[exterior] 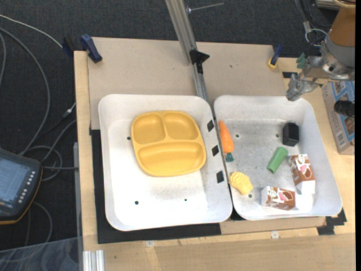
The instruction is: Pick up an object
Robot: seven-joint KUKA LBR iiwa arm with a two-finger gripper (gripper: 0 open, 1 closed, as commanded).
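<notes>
Left bin (113, 168): yellow tray (168, 143), three compartments, flat in the upper middle of the bin. Nothing on it; probably a drop target, not a pick.

Right bin (321, 151) has all the loose items, so the pick has to come from here. Left to right:
- carrot (226, 138), orange, lying along the bin's left wall, upper part. Wall is just beside it, so finger clearance looks poor.
- corn (241, 183), yellow and ridged, lower left, also near the wall.
- carton (280, 197), brown/white, flat at the lower edge.
- green block (277, 159), short and cylinder-like, tilted, mid-bin with open floor around it. Looks like the easiest grab.
- black box (290, 133), small and dark, upper right of the bin floor.
- second carton (303, 173), brown/white, on its side at the right, just beside the first.

Gripper (294, 90) is at upper right of frame, over the bin's top rim and apart from every item. Black box is the nearest. Fingers point down and nothing is between them; how far open they are, I can't tell from this angle.

Judgement: approach stage, no contact, no item lifted. Target not obvious yet; black box or green block look likeliest.
</notes>
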